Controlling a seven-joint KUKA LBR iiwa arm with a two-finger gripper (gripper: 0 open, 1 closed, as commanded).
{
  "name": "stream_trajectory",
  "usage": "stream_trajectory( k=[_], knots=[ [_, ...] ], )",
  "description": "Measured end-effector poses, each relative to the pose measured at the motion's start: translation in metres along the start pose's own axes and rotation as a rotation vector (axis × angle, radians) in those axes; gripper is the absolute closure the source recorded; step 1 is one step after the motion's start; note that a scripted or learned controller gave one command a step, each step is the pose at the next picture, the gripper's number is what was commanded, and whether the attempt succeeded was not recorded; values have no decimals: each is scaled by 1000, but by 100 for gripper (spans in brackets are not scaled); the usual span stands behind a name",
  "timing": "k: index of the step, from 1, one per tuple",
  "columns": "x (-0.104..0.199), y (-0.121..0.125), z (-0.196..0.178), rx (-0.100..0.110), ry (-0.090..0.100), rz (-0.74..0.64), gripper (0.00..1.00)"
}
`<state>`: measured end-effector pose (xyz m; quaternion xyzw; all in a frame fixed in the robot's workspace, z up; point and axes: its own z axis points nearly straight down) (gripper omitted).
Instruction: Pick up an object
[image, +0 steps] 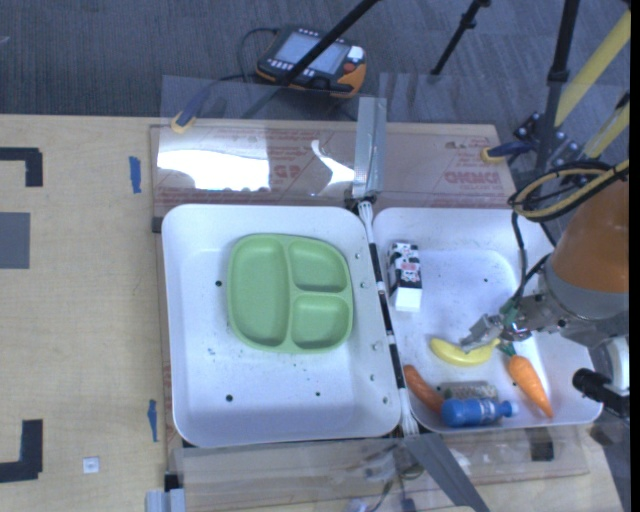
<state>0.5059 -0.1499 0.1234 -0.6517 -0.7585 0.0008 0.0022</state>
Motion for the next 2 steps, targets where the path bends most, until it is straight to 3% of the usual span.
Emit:
stream_trajectory(
  k=[1,2],
  knots=[
    [-29,-29,31,-6,-4,-381,0],
    [-47,-30,37,-12,-8,-672,0]
  ],
)
